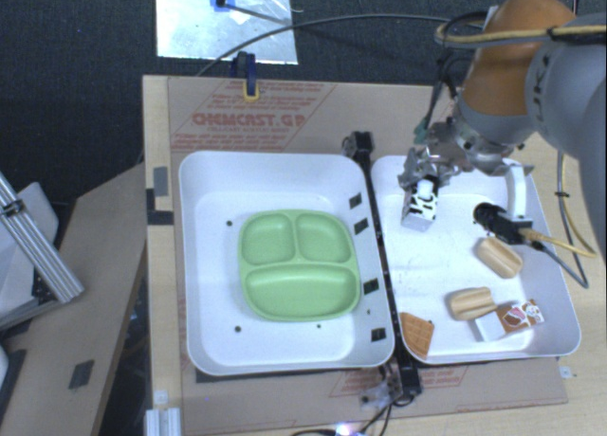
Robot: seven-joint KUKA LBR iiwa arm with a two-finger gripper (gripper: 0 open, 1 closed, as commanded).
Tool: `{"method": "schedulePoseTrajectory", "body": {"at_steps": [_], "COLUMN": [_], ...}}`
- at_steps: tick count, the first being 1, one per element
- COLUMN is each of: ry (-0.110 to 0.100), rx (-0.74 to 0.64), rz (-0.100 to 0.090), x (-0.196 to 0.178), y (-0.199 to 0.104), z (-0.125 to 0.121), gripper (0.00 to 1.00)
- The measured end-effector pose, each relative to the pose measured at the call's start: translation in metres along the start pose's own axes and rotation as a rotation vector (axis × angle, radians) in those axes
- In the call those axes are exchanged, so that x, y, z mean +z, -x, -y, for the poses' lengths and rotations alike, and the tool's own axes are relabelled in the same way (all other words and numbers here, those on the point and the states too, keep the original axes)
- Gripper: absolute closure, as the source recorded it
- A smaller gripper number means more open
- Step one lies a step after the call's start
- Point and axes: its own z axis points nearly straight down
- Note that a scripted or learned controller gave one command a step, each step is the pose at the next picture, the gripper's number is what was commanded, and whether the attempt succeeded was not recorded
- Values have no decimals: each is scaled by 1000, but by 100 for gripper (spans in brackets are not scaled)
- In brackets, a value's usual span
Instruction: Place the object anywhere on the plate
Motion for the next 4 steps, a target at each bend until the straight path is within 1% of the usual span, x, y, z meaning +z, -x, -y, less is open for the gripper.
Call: {"method": "schedulePoseTrajectory", "body": {"at_steps": [1,2,3,4], "ry": [-1,0,2,0], "rx": [0,-1,1,4], "rz": [-1,-1,-1,0], "x": [6,-4,-6,-13], "y": [-56,-115,-158,-162], "z": [0,0,-18,-16], "gripper": [100,100,100,100]}}
